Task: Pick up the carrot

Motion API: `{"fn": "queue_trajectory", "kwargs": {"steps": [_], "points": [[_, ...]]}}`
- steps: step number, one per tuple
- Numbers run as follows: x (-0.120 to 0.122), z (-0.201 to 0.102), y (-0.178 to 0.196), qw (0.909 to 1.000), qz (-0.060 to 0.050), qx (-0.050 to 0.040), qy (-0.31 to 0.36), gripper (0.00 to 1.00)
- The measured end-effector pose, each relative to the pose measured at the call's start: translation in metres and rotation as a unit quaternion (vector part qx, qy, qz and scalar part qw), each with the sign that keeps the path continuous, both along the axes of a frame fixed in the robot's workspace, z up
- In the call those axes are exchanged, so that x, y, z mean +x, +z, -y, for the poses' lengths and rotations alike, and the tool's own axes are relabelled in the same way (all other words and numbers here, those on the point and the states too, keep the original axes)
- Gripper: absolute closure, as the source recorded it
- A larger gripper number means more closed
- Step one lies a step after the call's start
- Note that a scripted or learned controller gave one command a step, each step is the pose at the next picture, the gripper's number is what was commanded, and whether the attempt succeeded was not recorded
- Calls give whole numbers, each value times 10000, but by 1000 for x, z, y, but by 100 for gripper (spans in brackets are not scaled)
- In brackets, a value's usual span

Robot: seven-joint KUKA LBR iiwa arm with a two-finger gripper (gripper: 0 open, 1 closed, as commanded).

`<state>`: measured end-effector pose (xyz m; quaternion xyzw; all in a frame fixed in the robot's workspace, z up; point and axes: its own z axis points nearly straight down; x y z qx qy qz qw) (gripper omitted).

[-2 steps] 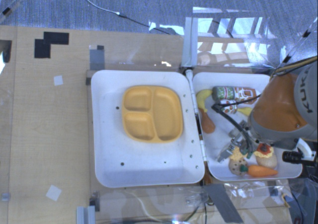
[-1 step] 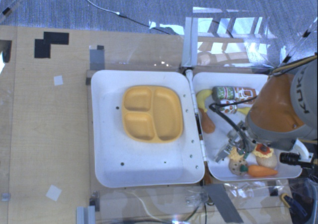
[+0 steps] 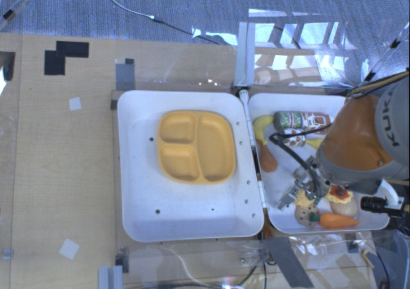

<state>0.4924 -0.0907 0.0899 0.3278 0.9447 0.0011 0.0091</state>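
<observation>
Orange carrot (image 3: 337,221) lies at the lower right of the frame, on the right bin (image 3: 282,217) floor, not lifted. Gripper (image 3: 301,193) hovers just left of it; can't tell its state. Pick not done: grasp and lift both remain.

One fixed camera looks down from above at a slant — both white bins (image 3: 128,172) on the table (image 3: 57,172) in frame, arm (image 3: 359,140) at right.
</observation>
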Motion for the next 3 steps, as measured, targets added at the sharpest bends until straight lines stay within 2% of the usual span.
{"fn": "queue_trajectory", "kwargs": {"steps": [1,2,3], "points": [[0,3,0,10000,1,15,60,0],[-3,23,1,10000,-45,15,-15,0],[-2,25,0,9995,-37,26,-316,0]]}}
